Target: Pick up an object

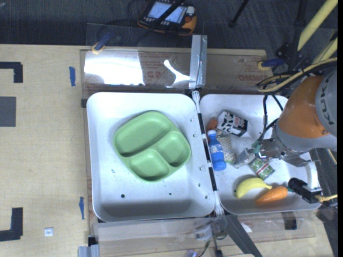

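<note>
Green plate (pixel 152 145), yellow banana (pixel 251 186), orange carrot (pixel 273 194).

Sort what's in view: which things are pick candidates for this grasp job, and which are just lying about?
Job:
gripper
banana
carrot
blue bottle
black-and-white carton
right bin

Lying about:
green divided plate in the left bin
handheld pendant beyond the bench

The arm (pixel 313 111) is seen reaching in from the right, bent downward, its orange band uppermost and the grey wrist below it. The pincer (pixel 256 157) is lowered at the end of the wrist, directed down and leftward. Cables are draped over the arm's upper part.
</note>
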Available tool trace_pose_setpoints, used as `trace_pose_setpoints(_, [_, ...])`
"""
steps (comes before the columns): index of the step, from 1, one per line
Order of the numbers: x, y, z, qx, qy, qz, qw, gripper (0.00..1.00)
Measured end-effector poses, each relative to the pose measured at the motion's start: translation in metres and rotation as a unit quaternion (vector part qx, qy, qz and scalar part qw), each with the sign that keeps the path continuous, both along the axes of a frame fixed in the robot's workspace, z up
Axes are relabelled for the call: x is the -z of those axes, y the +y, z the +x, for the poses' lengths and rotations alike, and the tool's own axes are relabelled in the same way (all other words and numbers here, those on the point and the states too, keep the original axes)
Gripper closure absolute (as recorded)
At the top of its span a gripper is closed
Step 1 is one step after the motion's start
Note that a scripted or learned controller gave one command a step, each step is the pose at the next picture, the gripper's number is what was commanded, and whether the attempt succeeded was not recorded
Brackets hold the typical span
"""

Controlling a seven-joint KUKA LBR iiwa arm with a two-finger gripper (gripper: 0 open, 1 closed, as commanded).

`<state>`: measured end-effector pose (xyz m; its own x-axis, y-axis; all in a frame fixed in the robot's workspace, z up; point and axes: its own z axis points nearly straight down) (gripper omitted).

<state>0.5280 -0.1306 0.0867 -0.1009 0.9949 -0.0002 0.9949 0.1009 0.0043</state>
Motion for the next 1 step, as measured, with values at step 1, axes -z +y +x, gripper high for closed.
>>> trace_pose_setpoints(1, [-0.0117,-0.0013,0.0022,0.001,-0.004,-0.0014,1.0,1.0])
